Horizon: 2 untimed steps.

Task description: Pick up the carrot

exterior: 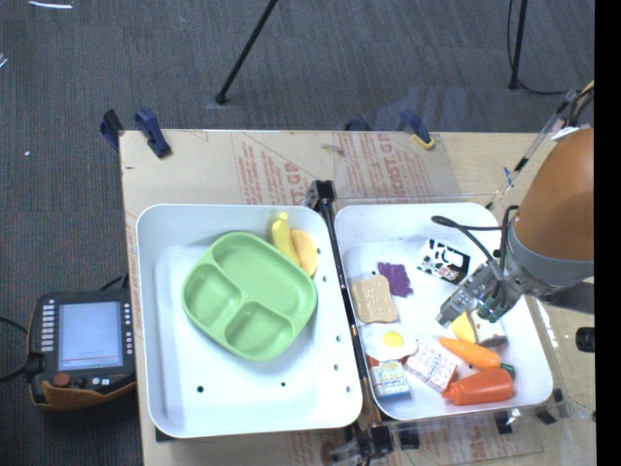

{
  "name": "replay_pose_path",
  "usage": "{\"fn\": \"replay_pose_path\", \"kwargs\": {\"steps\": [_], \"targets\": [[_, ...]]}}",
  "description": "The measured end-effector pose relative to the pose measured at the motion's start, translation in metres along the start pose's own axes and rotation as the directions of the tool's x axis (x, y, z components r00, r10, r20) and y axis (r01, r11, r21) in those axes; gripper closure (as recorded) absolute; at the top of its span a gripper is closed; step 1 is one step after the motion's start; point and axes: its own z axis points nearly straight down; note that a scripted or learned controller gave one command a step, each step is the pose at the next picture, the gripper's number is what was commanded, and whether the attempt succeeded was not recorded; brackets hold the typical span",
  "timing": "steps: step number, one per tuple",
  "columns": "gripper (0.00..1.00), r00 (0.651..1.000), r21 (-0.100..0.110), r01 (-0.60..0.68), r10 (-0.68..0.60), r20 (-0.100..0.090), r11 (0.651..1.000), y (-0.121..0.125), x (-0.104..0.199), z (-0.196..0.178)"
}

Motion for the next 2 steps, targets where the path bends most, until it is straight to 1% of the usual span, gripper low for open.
{"fn": "replay_pose_path", "kwargs": {"steps": [1,2], "targets": [[0.0,1.0,0.001,0.001,-0.001,-0.002,1.0,0.0,0.001,0.001],[0.0,0.997,-0.002,0.071,-0.071,0.0,0.997,-0.017,-0.007,0.143]]}}
